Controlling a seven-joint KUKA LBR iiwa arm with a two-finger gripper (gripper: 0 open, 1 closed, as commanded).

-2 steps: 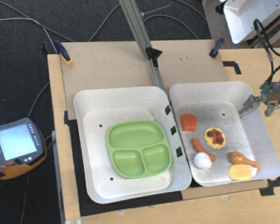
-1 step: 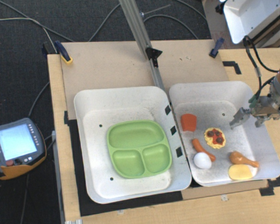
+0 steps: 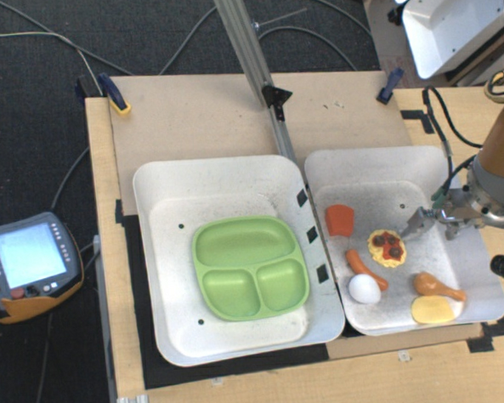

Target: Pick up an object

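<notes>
In the right bin [image 3: 403, 166] lie several toy foods: a red-orange block [image 3: 340, 220], a small pizza [image 3: 387, 248], an orange carrot-like stick [image 3: 364, 266], a white egg [image 3: 365, 289], a brown drumstick [image 3: 439, 286] and a yellow piece [image 3: 434, 310]. My gripper [image 3: 430, 226] hangs over the right part of this bin, just right of the pizza. Its fingers stand apart, with one fingertip [image 3: 410, 227] pointing toward the pizza and nothing between them.
The left bin [image 3: 165, 244] holds a green divided plate [image 3: 249, 265]. A metal pole [image 3: 256, 60] slants down to the seam between the bins. A teach pendant [image 3: 26, 265] lies off the bench to the left. Blue clamps [image 3: 114, 96] sit at the bench's back corners.
</notes>
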